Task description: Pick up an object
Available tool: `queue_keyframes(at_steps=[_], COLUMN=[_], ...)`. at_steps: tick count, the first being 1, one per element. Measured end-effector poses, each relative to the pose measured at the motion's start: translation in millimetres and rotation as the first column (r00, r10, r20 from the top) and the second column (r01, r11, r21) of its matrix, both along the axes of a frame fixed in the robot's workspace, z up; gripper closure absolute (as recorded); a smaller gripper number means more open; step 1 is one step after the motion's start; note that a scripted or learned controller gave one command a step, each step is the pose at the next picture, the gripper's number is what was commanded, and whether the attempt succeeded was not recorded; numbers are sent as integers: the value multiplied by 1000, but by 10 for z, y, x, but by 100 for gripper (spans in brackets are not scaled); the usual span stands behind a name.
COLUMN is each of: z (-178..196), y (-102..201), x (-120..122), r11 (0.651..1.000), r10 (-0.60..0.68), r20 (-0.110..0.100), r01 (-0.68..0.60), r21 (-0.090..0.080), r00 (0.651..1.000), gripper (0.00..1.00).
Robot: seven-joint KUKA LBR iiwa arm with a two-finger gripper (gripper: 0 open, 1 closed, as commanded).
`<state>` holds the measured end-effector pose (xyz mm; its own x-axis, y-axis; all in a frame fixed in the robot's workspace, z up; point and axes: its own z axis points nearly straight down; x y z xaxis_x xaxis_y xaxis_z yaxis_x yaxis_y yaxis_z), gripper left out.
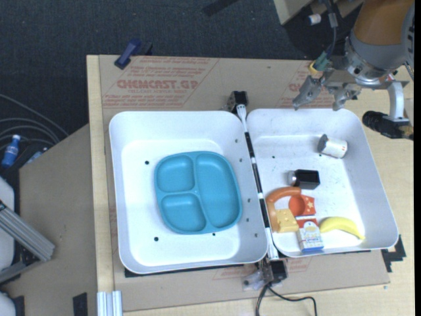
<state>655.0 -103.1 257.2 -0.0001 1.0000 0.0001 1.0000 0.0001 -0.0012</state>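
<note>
Gripper (325, 96) spread wide, holding nothing, above the right bin's (375, 170) far edge; nearest pick is the small white cylinder (333, 147) near that bin's far right corner, likely light, rigid, prone to rolling, so pinch across its round sides.

Bins (131, 137): white | divided plate (197, 191): light blue | banana (342, 226): yellow | block (306, 177): black | cylinder (333, 147): white | desk (164, 84): tan, red lettering | arm band (385, 18): orange
</note>
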Motion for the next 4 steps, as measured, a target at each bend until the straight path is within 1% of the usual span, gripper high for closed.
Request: queue_keyframes(at_steps=[1,2,3,4], z=[-901,-1731,-1622,-1623], y=[-420,-376,-376,-376], x=[-192,-378,-369,-370], r11=[1000,1000,1000,1000], r10=[-1,0,-1,-1], r20=[-2,-1,2,1], r01=[1,0,1,1], r21=[0,1,0,0], r00=[1000,1000,1000,1000], gripper=[0,0,100,0])
